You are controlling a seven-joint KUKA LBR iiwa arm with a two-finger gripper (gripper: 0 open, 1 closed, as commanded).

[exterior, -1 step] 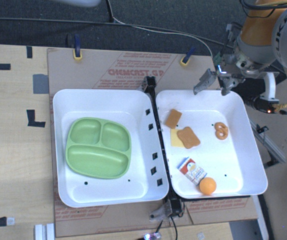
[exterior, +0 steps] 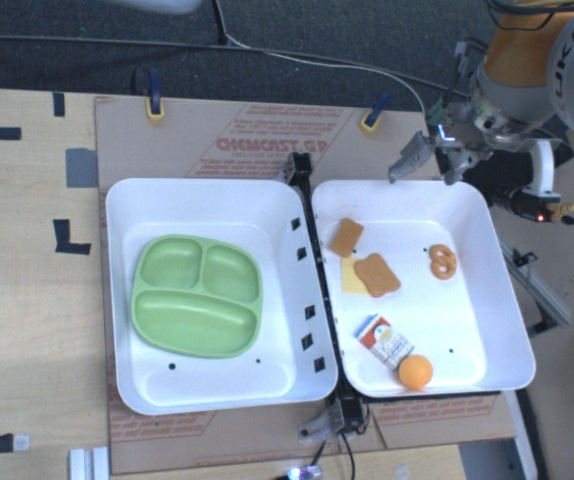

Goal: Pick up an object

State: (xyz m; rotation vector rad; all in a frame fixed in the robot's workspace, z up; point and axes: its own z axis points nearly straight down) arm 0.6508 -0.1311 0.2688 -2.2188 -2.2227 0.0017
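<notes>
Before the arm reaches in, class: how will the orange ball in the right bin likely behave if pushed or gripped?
The orange ball looks round and smooth, so it would probably roll when nudged and may slip from a pinch. It touches the small carton, which might shift with it. The bin wall should stop it.

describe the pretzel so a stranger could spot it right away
Look in the right white bin, toward its far right side. The small brown twisted pretzel lies there alone, apart from the flat toast pieces; its looped shape with holes sets it apart.
</notes>
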